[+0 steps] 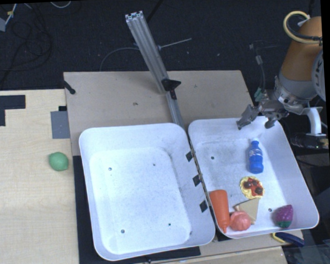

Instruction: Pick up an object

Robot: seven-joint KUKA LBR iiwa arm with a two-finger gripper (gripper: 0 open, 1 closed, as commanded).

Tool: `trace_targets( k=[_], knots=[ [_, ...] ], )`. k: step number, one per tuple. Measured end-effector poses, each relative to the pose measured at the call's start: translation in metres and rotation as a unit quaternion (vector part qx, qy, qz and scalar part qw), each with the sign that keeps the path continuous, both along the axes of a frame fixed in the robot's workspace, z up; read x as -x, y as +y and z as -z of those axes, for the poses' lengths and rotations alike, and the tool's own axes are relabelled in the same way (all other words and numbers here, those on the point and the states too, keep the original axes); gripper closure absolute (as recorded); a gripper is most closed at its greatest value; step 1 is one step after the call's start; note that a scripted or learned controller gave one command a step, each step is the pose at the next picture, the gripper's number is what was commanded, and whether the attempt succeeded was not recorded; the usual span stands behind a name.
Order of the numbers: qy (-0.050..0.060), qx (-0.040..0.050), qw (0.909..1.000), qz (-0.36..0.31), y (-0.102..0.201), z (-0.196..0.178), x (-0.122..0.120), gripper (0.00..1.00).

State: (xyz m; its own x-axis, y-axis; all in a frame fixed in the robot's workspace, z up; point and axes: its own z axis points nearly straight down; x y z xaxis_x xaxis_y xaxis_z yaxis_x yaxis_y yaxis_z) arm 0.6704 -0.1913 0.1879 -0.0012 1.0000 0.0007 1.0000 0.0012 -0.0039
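My gripper [258, 120] hangs over the far right corner of the right bin [221, 139], open, with nothing between its spread fingers. A blue bottle [256, 156] lies in that bin just below the gripper. Further toward the front lie a yellow and red pizza slice [251, 187], a tan wedge [249, 209], an orange carrot [220, 209], a pinkish red ball [240, 221] and a purple fruit [283, 215].
The left bin [135, 186] sits beside the right one, with black clips along the shared edge. A green ball [58, 161] rests on the wooden bench at the left. A slanted aluminium bar [152, 57] rises behind the bins.
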Motion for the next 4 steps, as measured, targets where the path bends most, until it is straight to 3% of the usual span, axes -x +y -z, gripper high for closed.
trace_targets(
  k=[1,2,3,4],
  knots=[
    [0.001,-0.0003,1.0000,0.000,0.008,0.061,0.002,0.00],
    [-0.001,0.0002,1.0000,0.000,0.009,0.099,0.003,0.00],
    [-0.002,0.0006,1.0000,-0.001,0.008,0.086,0.002,1.00],
    [-0.005,0.0009,1.0000,0.000,0.013,0.027,0.007,1.00]
  ],
)
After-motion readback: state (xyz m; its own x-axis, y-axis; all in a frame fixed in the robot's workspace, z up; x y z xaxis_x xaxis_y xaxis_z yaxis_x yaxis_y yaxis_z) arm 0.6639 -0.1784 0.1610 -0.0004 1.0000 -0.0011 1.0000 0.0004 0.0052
